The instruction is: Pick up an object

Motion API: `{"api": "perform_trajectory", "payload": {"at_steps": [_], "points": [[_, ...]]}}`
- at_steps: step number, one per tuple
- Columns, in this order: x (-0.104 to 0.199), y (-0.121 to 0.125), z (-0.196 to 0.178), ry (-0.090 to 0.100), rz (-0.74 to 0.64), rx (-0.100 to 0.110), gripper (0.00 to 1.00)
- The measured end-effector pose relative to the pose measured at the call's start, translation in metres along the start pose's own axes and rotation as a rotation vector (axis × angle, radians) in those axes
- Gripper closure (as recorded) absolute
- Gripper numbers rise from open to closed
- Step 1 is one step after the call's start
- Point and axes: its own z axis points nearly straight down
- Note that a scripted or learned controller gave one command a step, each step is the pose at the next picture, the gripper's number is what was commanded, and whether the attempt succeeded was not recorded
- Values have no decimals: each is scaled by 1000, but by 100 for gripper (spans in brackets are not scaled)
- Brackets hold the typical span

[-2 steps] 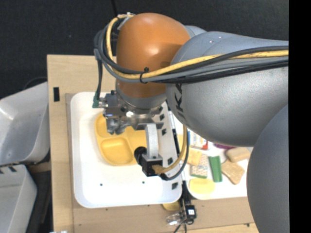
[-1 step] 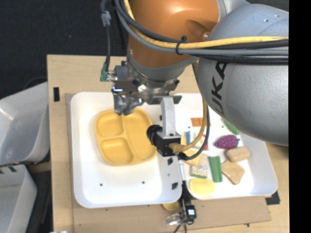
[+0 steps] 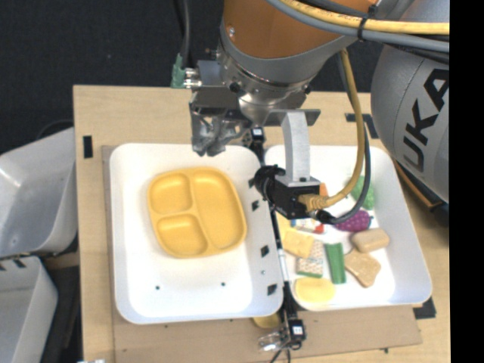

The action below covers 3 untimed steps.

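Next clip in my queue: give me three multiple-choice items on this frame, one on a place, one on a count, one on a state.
1. Where does the yellow plate lie?
A) in the left-hand bin
B) in the right-hand bin
C) on the bare bench

2. How many compartments does the plate have?
A) two
B) three
C) five

3. How does the plate rest?
A) flat, hollows facing up
B) upside down
C) standing on its edge

Answers:
1 A: it sits on the white floor of the bin on the view's left.
2 B: two small hollows lie beside one larger one.
3 A: its ridges and hollows face the camera.
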Motion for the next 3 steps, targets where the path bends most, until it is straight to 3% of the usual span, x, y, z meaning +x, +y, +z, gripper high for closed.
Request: {"api": "perform_trajectory", "payload": {"at_steps": [1,2,3], "points": [[-58,0,40,-6,7,10,100],[-78,5,150,-9,8,18,100],[-91,49,185,-7,7,9,100]]}}
